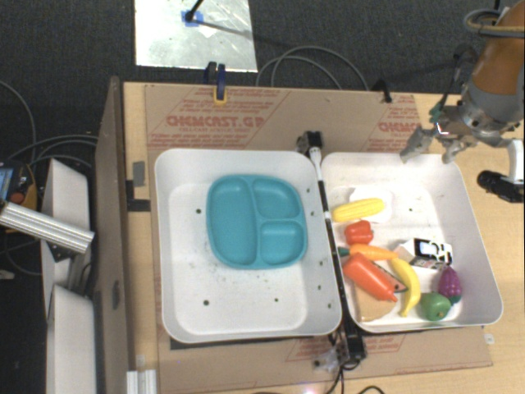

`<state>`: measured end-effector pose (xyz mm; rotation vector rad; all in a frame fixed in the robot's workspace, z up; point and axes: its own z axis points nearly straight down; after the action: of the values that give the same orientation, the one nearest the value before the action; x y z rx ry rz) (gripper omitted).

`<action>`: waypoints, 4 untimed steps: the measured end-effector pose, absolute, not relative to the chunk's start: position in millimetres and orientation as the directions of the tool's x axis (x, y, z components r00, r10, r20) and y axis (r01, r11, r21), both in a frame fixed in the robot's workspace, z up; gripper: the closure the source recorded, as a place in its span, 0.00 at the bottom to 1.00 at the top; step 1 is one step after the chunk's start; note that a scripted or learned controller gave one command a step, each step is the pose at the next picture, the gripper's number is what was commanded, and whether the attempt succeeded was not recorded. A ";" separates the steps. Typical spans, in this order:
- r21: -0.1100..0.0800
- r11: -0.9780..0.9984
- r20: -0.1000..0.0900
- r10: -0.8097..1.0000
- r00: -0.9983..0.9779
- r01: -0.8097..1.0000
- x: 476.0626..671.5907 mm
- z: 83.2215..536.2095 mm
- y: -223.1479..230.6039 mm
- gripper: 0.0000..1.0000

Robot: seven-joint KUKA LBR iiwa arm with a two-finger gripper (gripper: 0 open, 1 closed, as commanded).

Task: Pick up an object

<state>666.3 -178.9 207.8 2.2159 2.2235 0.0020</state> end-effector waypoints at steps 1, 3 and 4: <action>-0.011 0.002 0.005 1.000 -0.002 1.000 566.1 157.2 -125.5 0.00; 0.005 0.007 -0.001 1.000 -0.007 1.000 541.9 151.1 -148.7 0.00; 0.032 0.000 -0.015 1.000 0.000 0.999 503.5 104.2 -120.7 0.00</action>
<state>503.5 -120.7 104.2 2.1984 2.1979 0.0191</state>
